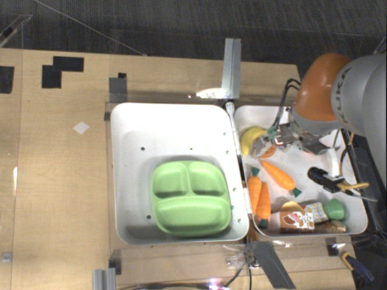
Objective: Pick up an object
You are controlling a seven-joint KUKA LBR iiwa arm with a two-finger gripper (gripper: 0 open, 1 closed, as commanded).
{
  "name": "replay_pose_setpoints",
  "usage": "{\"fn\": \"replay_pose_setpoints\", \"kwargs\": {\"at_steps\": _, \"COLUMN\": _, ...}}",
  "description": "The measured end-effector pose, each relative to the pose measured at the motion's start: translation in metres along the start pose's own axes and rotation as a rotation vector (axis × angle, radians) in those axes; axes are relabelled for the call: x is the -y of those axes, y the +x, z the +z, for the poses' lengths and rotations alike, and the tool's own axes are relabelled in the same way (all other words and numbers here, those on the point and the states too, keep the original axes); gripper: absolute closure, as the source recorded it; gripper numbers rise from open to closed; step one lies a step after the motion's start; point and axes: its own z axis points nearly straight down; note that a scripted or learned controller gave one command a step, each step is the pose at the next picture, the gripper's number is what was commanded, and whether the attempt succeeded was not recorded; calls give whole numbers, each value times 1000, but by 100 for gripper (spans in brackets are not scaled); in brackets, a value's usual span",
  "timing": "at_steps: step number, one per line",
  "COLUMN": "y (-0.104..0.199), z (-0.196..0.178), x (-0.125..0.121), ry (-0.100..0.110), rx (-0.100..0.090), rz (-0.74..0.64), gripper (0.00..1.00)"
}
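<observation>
Where the arm (pixel 347 92) reaches in from the right, the gripper (pixel 273 141) sits low over the far-left corner of the right bin (pixel 360 221). Can't tell whether it's open or closed, or gripping anything.

Candidate objects are all in the right bin:
- yellow banana (pixel 250 139) in the far-left corner, just beside the gripper
- small orange piece (pixel 268 152) right at the gripper, contact unclear
- lone carrot (pixel 279 174) lying diagonally mid-bin
- two carrots (pixel 260 199) side by side against the left wall
- bottle (pixel 309 215) with a green cap, lying on its side along the near edge

The left bin (pixel 130 132) holds a green divided plate (pixel 190 197) toward its near edge, right way up.

Surface: pale wood bench (pixel 54 180), with black square marks (pixel 60 70) toward its far-left corner. A grey metal post (pixel 231 68) stands at the far edge, between the two bins. Beyond the bench's far edge is dark grey carpet floor (pixel 181 11).
</observation>
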Motion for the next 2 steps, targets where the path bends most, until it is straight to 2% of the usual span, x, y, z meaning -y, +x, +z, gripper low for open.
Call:
{"fn": "replay_pose_setpoints", "kwargs": {"at_steps": 1, "y": 17, "z": 2, "x": 62, "ry": -16, "rx": 4, "rz": -20, "gripper": 0}}
{"fn": "replay_pose_setpoints", "kwargs": {"at_steps": 2, "y": 16, "z": -90, "x": 14, "ry": 1, "rx": 0, "rz": -288, "gripper": 0}}
